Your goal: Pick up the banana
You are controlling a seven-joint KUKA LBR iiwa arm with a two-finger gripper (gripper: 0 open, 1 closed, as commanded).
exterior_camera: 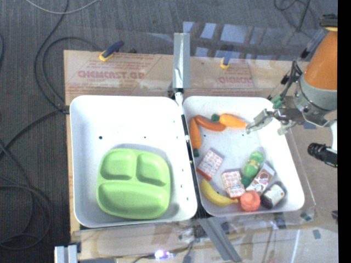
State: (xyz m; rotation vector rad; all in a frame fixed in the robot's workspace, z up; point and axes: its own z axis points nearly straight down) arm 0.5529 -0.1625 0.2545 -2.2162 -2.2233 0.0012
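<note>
Bench point(82, 73) was a tan board with red lettering, sat on dark grey ribbed carpet with loose cables trailing at left. Two blue-and-yellow clamps gripped its far edge. Two shallow white plastic bins sat side by side, rims touching. Left bin point(88, 119) held a glossy lime-green divided tray point(134, 184), three compartments, rounded corners. Right bin point(290, 169) held the clutter: two orange carrots along the far wall, another against the left wall, small printed packets, a green bottle, a red-orange round fruit, a dark jar. Banana point(217, 195) lay in the right bin's near-left part, yellow, smooth, curved; long axis ran from upper left to lower right, one end touching the round fruit. Gripper point(256, 124) hung over the right bin's far-right area, well apart from the banana, metal fingers pointing left; jaws slightly apart, nothing between them.
</note>
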